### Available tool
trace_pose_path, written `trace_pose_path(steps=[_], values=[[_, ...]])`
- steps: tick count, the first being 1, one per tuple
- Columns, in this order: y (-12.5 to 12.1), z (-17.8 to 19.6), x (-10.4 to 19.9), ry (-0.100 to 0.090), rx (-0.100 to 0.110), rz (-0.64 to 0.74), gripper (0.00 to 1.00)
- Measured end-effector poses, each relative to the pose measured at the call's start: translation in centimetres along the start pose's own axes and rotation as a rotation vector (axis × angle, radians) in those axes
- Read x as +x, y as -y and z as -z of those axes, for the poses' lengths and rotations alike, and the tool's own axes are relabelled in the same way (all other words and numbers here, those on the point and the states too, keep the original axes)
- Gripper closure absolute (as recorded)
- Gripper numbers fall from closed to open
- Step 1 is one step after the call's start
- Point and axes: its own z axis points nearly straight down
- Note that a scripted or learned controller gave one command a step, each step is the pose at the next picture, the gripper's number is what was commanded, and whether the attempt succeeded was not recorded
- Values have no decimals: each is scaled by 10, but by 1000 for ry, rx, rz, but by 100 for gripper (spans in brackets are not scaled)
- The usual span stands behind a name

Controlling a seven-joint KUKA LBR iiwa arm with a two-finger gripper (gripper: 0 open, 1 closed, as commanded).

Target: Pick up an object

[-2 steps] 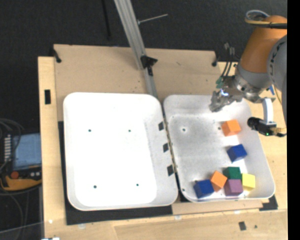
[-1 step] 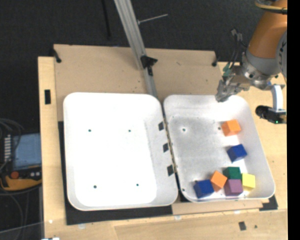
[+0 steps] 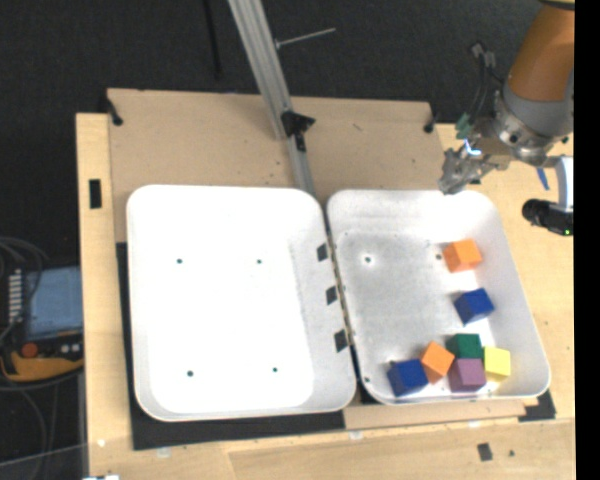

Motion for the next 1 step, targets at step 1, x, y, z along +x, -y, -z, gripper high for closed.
trace_pose_path(steps=[1], values=[[-3, -11, 53, 0, 5, -5, 100]])
